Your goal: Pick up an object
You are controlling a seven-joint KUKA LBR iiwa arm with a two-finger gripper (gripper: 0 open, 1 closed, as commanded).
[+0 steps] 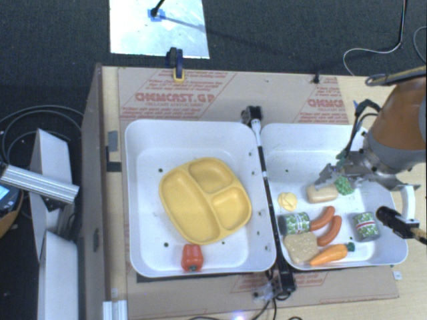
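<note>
Lying nearest the camera in the left bin (143,179), a red pepper (191,258) rested against the front wall, just in front of a yellow divided plate (204,199) that sat tilted at the bin's middle. Across the divider, the right bin (293,149) held the clutter: an orange carrot (329,254) and a slice of bread (301,246) at the front edge, two sausages (327,224) side by side behind them, a green can (295,223) to their left and another can (365,225) to their right. Farther back sat a small yellow piece (287,201) and a tan bread roll (322,193). Over that roll hung the gripper (340,179), a green item (344,185) just beside its tips; whether they stood apart or closed could not be told.
</note>
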